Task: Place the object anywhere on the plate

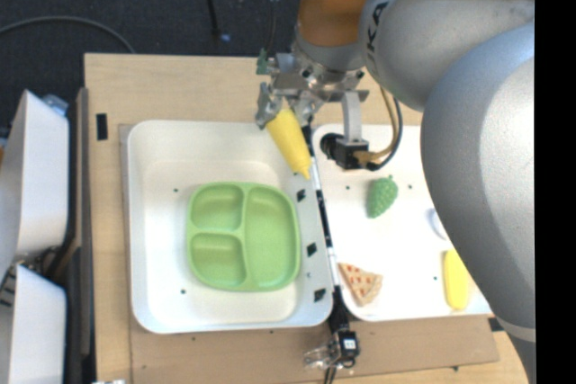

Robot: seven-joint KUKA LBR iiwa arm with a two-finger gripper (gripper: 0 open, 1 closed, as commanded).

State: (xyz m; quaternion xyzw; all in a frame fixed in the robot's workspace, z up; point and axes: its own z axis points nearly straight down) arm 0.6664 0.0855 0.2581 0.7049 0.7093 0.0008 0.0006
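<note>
Gripping yellow corn (290, 142), jaws (286, 108) above left bin (144, 193)

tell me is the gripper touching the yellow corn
Touching: the camera view shows the yellow corn hanging tilted from the gripper, its upper end between the fingers, above the left bin's right edge.
</note>
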